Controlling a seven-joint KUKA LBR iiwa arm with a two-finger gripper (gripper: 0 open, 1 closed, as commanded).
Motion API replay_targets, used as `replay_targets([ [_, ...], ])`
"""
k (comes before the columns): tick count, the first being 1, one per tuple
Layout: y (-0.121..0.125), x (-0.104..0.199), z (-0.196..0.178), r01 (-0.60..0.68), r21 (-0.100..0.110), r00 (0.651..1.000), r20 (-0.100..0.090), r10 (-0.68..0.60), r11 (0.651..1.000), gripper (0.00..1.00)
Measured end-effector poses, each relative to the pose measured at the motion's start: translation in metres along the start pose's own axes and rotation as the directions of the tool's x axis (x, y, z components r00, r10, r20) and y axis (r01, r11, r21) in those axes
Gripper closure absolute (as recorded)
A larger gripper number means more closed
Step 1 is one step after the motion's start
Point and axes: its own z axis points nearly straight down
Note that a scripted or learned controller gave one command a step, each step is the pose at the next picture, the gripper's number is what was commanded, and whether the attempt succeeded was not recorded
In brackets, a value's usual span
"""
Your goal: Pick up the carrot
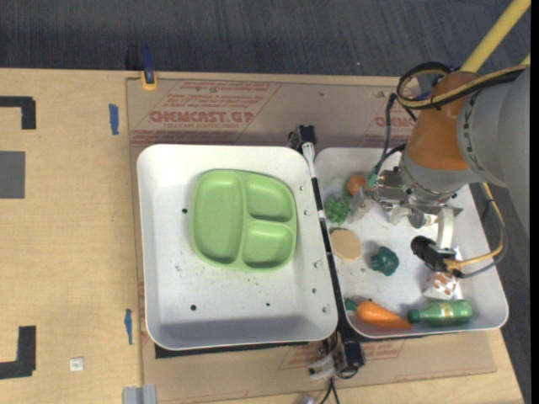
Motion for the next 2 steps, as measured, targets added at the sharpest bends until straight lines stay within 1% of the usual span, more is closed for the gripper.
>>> replay_targets([
  [1,-0.023,-0.005,0.008,0.158,-0.021,0.987,0.003,-0.158,0.987,0.0],
  [2,-0.067,-0.019,0.008,0.399,-0.021,0.917,0.01,-0.399,0.917,0.0],
])
